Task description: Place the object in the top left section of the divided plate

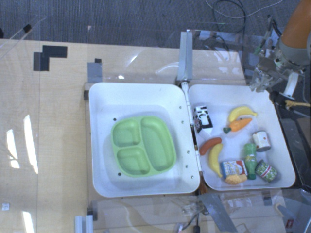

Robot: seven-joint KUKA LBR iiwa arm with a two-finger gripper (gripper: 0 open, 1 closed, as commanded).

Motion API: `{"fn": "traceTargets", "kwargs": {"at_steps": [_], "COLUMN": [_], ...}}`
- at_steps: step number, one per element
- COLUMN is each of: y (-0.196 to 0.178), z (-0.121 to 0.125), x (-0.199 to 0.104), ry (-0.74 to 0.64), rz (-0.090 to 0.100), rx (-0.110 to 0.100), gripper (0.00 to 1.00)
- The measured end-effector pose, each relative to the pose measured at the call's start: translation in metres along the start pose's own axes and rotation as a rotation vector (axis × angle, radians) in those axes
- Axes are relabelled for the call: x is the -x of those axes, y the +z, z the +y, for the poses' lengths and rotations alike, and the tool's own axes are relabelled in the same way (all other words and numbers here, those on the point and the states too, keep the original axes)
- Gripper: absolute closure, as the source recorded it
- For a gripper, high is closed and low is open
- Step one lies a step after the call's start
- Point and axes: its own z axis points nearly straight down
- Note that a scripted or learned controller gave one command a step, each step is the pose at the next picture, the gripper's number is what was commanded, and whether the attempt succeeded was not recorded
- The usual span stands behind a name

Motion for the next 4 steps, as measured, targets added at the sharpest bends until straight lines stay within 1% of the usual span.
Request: {"fn": "traceTargets", "kwargs": {"at_steps": [1,2,3,4], "y": [0.003,0.023,0.009,0.009], "z": [-0.065,-0.123,-0.169,-0.169], "x": [-0.002,-0.022,-0.026,-0.026], "ry": [-0.041,-0.16,-0.641,-0.641], "rz": [0.003,0.003,0.003,0.003], "rx": [0.0,-0.002,0.001,0.001], "gripper": [1.0,1.0,1.0,0.0]}}
